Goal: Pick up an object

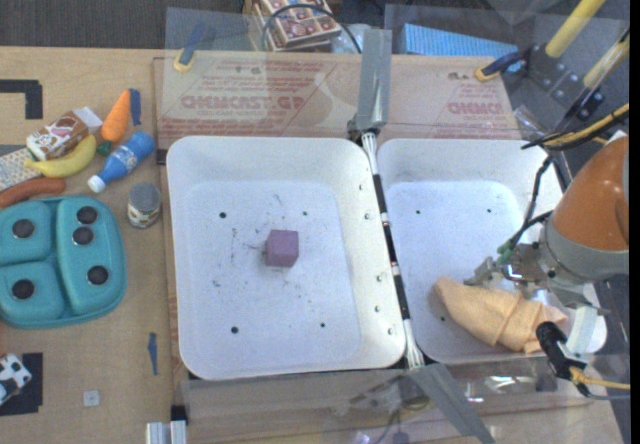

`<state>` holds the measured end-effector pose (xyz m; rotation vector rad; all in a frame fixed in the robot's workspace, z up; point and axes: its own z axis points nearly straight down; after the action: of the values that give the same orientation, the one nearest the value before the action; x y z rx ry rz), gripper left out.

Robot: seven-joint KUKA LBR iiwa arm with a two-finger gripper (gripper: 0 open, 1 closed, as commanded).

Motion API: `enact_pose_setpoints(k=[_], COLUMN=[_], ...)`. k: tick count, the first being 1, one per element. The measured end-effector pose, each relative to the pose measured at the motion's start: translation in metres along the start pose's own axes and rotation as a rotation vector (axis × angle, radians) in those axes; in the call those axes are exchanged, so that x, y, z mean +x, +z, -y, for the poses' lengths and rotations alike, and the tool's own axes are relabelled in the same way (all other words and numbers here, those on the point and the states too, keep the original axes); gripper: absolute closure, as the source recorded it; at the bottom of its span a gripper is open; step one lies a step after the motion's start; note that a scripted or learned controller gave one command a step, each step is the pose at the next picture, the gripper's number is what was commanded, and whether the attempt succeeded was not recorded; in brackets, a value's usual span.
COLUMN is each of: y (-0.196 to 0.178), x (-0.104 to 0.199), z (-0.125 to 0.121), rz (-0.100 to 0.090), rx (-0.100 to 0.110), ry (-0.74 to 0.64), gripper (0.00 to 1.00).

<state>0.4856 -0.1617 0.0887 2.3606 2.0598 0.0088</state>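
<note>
- Your claw (520, 277) sits low in the right bin (450, 202), near that bin's near right corner, just above the tan bread-like object (495, 314); you cannot tell from this view whether it is apart or together, since the wrist and cables cover it.
- You see the tan object lying on its side along the right bin's near edge, close under the claw; whether the two touch is unclear.
- You find the orange band of the arm (600, 202) over the right bin's right edge.
- Look to the left bin (200, 182): a small purple cube (282, 248) rests alone near its middle.
- Left of the bins, on the bench, you have a teal tray (55, 257), a small can (144, 204), a blue bottle (122, 160), a banana (62, 162) and a carrot (118, 114).
</note>
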Motion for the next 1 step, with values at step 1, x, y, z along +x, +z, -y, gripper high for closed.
enact_pose_setpoints(k=[1], y=[-0.0106], x=[0.001], z=[-0.0014], rz=[0.0], rx=[-0.004], ry=[-0.002], gripper=[1.0])
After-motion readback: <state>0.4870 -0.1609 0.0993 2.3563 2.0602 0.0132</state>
